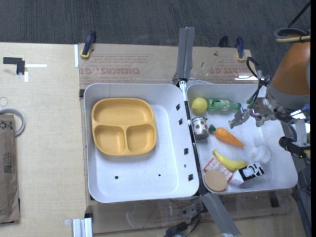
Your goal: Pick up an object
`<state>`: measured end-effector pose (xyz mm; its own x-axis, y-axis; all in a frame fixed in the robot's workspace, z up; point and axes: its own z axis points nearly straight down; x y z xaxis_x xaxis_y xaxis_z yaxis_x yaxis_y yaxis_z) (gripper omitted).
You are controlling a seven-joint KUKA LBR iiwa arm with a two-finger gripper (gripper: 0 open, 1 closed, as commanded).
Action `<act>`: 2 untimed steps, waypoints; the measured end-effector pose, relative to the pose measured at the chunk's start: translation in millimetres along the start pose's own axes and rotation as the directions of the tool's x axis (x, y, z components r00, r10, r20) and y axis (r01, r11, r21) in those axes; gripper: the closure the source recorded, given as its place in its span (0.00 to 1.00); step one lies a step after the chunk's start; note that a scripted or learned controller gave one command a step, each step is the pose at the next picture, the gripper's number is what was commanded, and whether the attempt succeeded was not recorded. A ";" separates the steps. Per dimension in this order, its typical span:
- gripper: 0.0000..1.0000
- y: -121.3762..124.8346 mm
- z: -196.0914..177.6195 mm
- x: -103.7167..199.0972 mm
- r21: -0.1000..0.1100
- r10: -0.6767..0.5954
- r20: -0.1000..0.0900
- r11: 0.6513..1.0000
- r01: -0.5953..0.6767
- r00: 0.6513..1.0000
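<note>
Dark grey carpet behind, pale wooden worktop (44, 132) in front, with brown cardboard under two shallow white bins side by side. Left bin (143, 181): holds a yellow divided plate (124, 126), lying flat toward its upper left part. Right bin (276, 174): crowded with small things. Grey arm with orange band (294, 70) reaching in from the right, over the right bin's upper right corner. Jaws (243, 117) low above the bin floor, spread apart with nothing between them, just right of a green bottle (223, 104) and above an orange carrot (229, 137). Lying beside the bottle, a yellow lemon (199, 104); below it, a small can (200, 128) at the bin's left wall. Further toward the front, a banana (228, 161), touching a round tan disc (216, 180). Near the right, a black and white box (252, 172) and something white and crumpled (260, 153), hard to tell what.
</note>
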<state>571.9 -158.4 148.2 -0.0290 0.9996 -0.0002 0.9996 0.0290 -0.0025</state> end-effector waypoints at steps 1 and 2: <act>0.00 -33.6 57.2 45.6 0.000 0.057 0.000 0.998 -0.057 0.998; 0.00 -67.8 57.2 24.8 0.001 0.294 -0.001 0.956 -0.294 0.956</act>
<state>503.3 -135.6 91.1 0.2665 0.9638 0.0005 0.9638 -0.2665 -0.0034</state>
